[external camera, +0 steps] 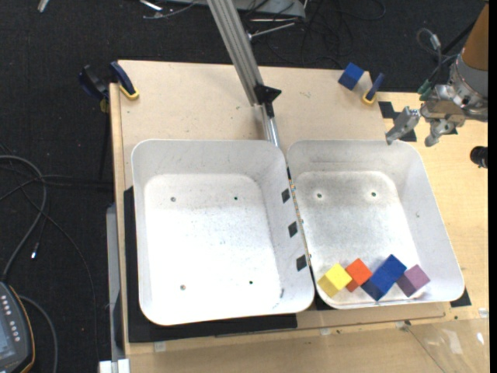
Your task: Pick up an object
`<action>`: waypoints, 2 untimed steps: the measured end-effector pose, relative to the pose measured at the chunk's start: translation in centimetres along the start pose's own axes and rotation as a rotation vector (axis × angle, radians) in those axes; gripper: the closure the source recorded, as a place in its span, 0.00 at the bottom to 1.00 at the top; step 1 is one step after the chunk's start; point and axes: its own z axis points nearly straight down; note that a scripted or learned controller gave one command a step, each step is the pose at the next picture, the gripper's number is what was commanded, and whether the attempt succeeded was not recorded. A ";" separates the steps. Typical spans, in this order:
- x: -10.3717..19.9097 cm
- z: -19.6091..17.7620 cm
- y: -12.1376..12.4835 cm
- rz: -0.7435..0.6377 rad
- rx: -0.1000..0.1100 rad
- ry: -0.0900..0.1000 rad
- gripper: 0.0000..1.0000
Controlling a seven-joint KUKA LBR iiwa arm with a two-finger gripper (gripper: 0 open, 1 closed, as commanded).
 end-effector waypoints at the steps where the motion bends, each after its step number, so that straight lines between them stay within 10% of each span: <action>1: 6.6 16.0 -2.1 -0.002 0.006 0.003 0.00; 2: 6.4 15.5 -1.9 0.002 -0.001 0.001 0.00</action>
